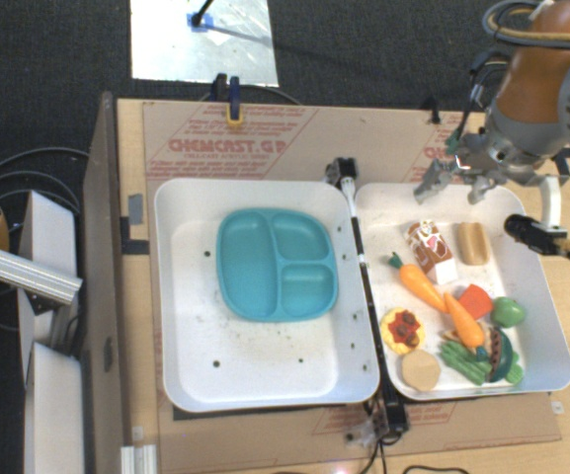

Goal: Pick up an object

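Observation:
The right bin point(536, 265) holds several toy foods: a strawberry cake slice point(428, 247), a bread piece point(472, 243), an orange carrot point(440, 299), a red block point(474, 301), a green ball point(508, 312), a small pizza point(402, 330), a tan round cookie point(422, 371) and green beans point(467, 360). My gripper point(455, 184) hangs open above the bin's far edge, with nothing between its fingers. It is beyond and slightly right of the cake slice.
The left bin point(191, 314) carries a teal divided plate point(276, 265). A black divider point(362, 265) separates the bins. Cardboard point(245, 136) lies beneath them. The arm point(546, 77) reaches in from the upper right. Cables and metal parts sit at far left.

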Robot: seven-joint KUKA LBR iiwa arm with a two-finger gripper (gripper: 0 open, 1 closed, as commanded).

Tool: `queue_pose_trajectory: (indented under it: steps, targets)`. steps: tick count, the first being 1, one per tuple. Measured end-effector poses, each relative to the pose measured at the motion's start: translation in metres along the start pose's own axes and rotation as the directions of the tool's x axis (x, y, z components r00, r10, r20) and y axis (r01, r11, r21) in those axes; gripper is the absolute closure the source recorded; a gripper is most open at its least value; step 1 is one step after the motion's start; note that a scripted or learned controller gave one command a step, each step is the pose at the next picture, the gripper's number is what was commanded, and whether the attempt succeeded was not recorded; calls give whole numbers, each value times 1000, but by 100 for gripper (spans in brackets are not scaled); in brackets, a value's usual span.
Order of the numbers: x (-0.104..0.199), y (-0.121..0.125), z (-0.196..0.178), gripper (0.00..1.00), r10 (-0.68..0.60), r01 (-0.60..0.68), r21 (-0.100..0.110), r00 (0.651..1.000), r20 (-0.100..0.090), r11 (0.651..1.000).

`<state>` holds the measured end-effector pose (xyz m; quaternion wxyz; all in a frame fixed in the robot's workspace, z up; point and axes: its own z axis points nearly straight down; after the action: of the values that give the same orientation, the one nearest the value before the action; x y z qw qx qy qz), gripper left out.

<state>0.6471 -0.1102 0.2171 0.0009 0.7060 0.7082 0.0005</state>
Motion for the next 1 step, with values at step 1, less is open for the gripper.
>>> queue_pose_trajectory:
  steps: [1]
  targets:
    - [-15, -33, 36, 0, 3, -3, 4, 1000, 0, 1000]
